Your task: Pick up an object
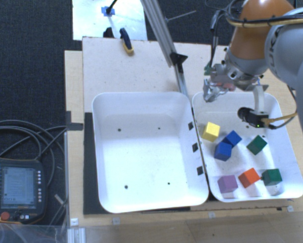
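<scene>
Claw [211,93] poised over right bin [288,130], empty, finger spread unreadable. Best bet: drop straight onto isolated yellow cube [211,131], clear of touching blue cubes [227,146].

A pale wooden bench [141,67] sits on dark, finely textured carpet [30,44]. At the top, a bright reflective panel [108,9] lies on the floor beside the bench. A slanted aluminium strut [159,27] crosses the bench top. At lower left, black cables [25,133] loop toward a grey handheld control pendant [17,189]. A small yellow-and-dark item [126,40], possibly a clamp, rests near the bench's far edge.
</scene>
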Controlling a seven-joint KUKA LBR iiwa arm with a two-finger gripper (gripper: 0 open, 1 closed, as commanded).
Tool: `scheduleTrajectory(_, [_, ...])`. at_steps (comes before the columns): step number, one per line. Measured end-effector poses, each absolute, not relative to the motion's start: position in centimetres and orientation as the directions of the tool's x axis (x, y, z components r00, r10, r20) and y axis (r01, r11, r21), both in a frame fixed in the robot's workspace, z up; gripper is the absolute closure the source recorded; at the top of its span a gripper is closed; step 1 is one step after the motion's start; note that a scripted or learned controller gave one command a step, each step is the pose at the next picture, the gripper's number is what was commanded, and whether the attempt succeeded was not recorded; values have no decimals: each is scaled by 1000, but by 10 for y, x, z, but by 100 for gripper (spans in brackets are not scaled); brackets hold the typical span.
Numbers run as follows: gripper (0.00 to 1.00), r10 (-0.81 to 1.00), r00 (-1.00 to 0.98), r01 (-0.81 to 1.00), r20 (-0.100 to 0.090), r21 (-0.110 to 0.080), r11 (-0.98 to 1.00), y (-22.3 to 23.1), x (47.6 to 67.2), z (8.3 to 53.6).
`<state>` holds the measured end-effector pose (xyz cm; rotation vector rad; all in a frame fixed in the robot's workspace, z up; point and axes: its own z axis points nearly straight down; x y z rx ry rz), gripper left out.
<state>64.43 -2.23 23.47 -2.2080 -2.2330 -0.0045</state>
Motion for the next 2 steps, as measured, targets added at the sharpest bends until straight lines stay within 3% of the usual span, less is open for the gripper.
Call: scheduleTrajectory(2, [100, 1000, -11, 1000, 3, 1, 11, 65, 617, 254])
